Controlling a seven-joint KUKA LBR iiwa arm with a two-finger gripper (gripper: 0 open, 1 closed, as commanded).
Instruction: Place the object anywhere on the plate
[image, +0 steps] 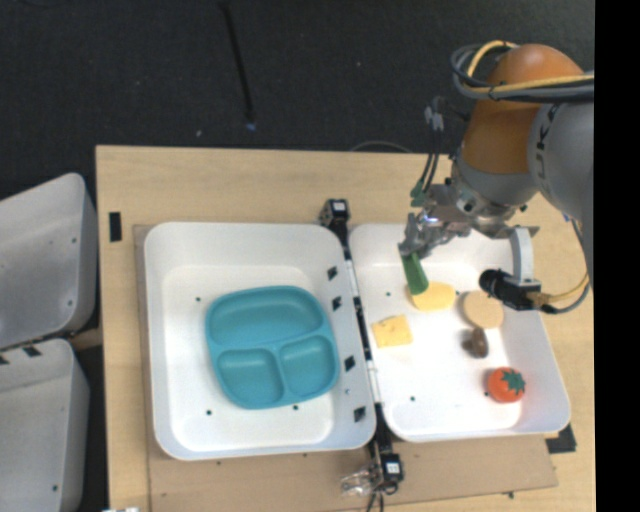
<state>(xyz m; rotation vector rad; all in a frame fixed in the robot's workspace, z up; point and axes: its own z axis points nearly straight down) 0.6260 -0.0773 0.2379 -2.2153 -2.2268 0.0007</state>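
In the right bin (540, 400), the gripper (418, 262) hangs at approx. 11 o'clock, fingers clamped on a green stick-shaped object (414, 272) above a yellow piece (433, 297). The teal compartment plate (271, 346) sits in the left bin (170, 300), at 9 o'clock from the gripper.

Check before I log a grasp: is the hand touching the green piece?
Cannot tell: in the camera view the hand overlaps the green piece's upper end, hiding any contact.

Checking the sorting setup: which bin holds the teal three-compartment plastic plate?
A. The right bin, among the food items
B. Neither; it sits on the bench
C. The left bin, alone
C: the teal three-compartment plastic plate lies alone in the left white bin.
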